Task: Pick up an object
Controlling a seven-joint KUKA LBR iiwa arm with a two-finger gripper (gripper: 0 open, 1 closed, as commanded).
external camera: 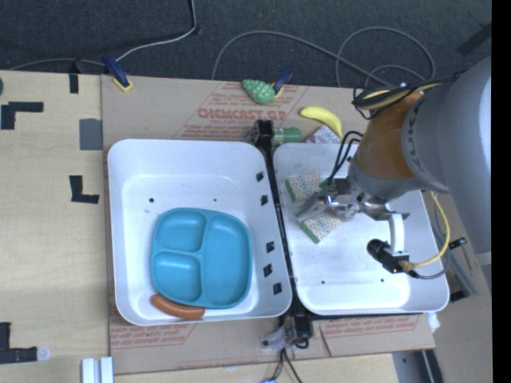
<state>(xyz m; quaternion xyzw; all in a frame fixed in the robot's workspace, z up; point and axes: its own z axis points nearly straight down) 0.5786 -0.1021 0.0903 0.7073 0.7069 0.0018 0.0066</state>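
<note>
Grey arm (447, 134) looms; claw (319, 206), fingers apart, straddles patterned packets (311, 214) at nine o'clock, likely sliding flat instead of lifting.

Light: bright, even, from overhead.
Glare: white bins (128, 214) nearly washed out.
Shadows: soft, faint beneath the arm (447, 126).
Sharpness: slightly soft overall, grainy; dark backdrop (96, 14) shows noise.
</note>
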